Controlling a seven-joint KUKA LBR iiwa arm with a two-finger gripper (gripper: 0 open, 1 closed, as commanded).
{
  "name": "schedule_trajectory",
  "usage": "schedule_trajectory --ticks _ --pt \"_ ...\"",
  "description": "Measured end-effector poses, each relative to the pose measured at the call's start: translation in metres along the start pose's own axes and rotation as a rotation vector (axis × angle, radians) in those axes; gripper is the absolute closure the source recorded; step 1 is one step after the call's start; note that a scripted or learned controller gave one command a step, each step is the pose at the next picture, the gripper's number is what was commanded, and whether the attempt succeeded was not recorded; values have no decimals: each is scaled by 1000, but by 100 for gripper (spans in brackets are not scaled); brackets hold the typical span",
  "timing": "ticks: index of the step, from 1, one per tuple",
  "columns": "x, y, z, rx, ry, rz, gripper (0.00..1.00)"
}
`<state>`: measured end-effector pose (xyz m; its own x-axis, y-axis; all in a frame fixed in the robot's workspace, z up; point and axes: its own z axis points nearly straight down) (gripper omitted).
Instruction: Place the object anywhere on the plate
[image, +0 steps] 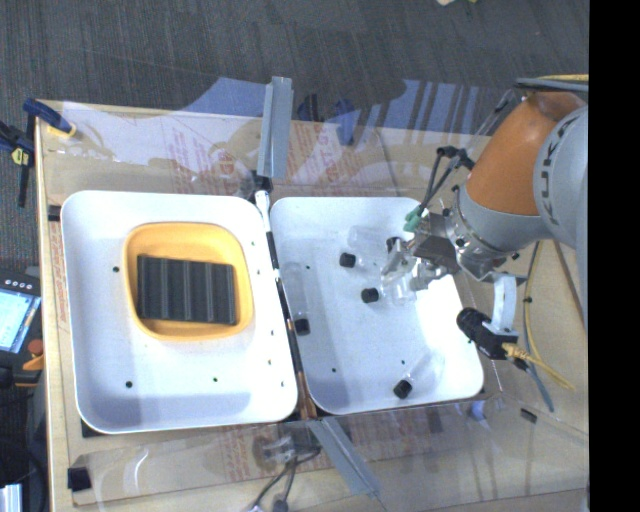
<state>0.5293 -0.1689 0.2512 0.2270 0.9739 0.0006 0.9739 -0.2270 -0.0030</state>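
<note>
In the right white bin (440, 370) the hand (405, 268) hangs, grip impossible to tell; picking comes first, then carrying left to the yellow rectangular plate (140, 245).

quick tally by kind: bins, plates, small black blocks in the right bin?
Bins: 2, left and right
Plate: 1, yellow, in the left bin
Black blocks: 4 in the right bin
Total: 7
</note>
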Motion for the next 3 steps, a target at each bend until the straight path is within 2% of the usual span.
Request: schedule_trajectory --ticks 1,2,3 --pt "36 13 41 4 0 -122 100" --pt "69 36 37 -2 -1 -402 100" --pt "98 30 60 2 0 -670 100"
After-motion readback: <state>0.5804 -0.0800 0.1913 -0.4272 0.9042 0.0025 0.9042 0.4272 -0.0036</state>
